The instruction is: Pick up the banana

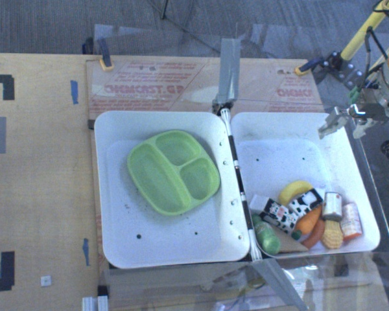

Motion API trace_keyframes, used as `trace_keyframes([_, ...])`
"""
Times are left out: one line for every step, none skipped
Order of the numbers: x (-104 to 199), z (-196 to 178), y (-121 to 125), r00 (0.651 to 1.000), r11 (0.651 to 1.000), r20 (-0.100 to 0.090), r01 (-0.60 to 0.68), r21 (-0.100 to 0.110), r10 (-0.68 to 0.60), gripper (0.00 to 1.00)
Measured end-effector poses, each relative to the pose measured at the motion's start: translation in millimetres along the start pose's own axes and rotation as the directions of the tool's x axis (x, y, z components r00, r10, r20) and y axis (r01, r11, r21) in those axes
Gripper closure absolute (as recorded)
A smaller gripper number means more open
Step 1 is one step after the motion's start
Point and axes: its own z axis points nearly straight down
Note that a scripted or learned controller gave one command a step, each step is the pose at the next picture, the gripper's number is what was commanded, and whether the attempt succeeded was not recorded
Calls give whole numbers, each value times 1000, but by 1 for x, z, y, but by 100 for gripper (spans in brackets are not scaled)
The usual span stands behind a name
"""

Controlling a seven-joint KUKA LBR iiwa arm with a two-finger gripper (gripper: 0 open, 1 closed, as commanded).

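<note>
Left bin (pixel 117 238) — a green divided plate (pixel 174 172) lies at frame centre-left, no part of the task. Right bin (pixel 279 141): the banana (pixel 294 190) lies at lower right, its lower edge touching a black-and-white cow-patterned item (pixel 292 212), with a carrot (pixel 309 220) just beside. The claw (pixel 342 118) hovers at the bin's upper right edge, fingers seemingly spread, pinching nothing. Judged best: descend on the banana's free upper side — across its width, clear of the clutter.
</note>
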Motion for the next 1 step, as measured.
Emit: trace_keyframes([47, 100, -38, 956, 956, -1, 294, 0, -294, 0])
